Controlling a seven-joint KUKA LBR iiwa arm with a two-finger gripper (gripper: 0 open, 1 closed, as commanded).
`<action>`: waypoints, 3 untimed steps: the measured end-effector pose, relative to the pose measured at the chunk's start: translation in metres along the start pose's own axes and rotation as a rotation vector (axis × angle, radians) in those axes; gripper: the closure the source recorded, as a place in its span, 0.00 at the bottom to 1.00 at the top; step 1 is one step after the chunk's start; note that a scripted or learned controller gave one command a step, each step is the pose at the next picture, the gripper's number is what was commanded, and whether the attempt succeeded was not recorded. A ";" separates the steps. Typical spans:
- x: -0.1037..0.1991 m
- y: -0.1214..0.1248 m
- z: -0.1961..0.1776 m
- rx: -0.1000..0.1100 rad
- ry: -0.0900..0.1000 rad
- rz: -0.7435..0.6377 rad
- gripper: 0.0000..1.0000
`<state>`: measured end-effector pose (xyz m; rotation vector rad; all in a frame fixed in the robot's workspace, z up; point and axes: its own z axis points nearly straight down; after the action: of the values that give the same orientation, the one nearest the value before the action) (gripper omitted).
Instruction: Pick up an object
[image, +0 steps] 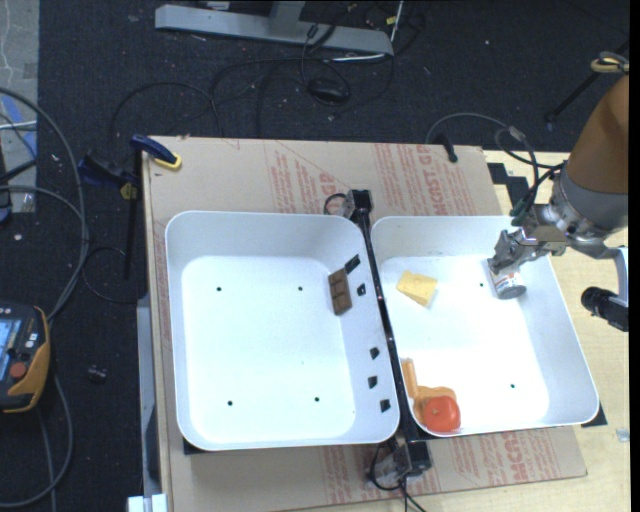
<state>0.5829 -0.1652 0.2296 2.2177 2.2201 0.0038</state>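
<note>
In the right bin (560, 345), a yellow wedge-shaped piece (418, 288) lies near the upper left. A red round object (440, 412) rests in the near left corner, touching an orange stick-like piece (410, 378). A brown block (340, 292) leans at the right side of the left bin (200, 300). My gripper (507, 284) hangs over the upper right part of the right bin, about a hand's width to the right of the yellow wedge. Its tip looks silvery and points down at the bin floor. I see nothing clearly held in it.
The grey arm with its orange band (605, 130) comes in from the upper right. A dark divider (378, 320) with clips runs between the two bins. Cables (330, 90) and a blue-yellow clamp (155, 152) lie beyond the cardboard base.
</note>
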 end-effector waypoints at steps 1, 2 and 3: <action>0.000 0.001 -0.031 0.002 0.000 0.001 1.00; 0.047 -0.004 -0.037 0.004 0.001 -0.002 1.00; 0.099 -0.002 -0.022 0.005 0.002 -0.003 1.00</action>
<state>0.5802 -0.0663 0.2517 2.2177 2.2272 0.0002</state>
